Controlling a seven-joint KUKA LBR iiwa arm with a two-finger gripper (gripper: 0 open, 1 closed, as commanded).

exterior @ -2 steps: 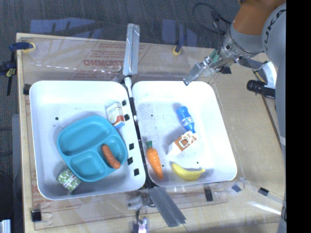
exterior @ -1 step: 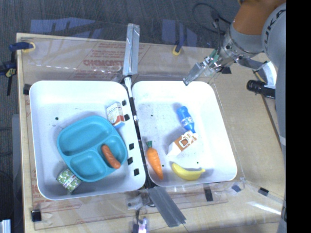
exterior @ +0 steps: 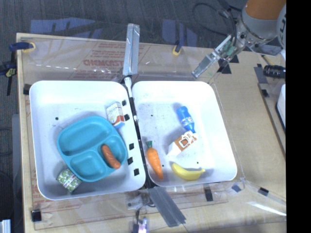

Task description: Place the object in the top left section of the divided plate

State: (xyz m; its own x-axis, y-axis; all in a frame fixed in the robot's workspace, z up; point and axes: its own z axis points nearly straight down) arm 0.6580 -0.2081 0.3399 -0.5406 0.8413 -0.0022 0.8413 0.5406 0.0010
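Grey carpet lay behind the tabletop [exterior: 252, 110], which carried two white bins side by side. Leftmost, in the left bin [exterior: 43, 101], a green patterned packet [exterior: 67, 179] sat at the near corner, touching the blue divided plate [exterior: 90, 147]. A sausage [exterior: 111, 156] already lay in one of the plate's smaller sections, and a small carton [exterior: 114, 113] rested just beyond the plate's far rim. The right bin [exterior: 214, 110] held a carrot [exterior: 154, 162], a banana [exterior: 187, 171], a brown-and-white box [exterior: 185, 141] and a blue bottle [exterior: 185, 118]. Which of these was the object to move could not be told. Farthest right, the gripper [exterior: 201, 68] hovered beyond that bin's far rim, empty and with its fingers apparently parted, though they were small and hard to read. The task seemed at its approach stage; the next move would call for descending onto an object, then carrying it leftward to the plate. The arm was cut off at the frame's top.
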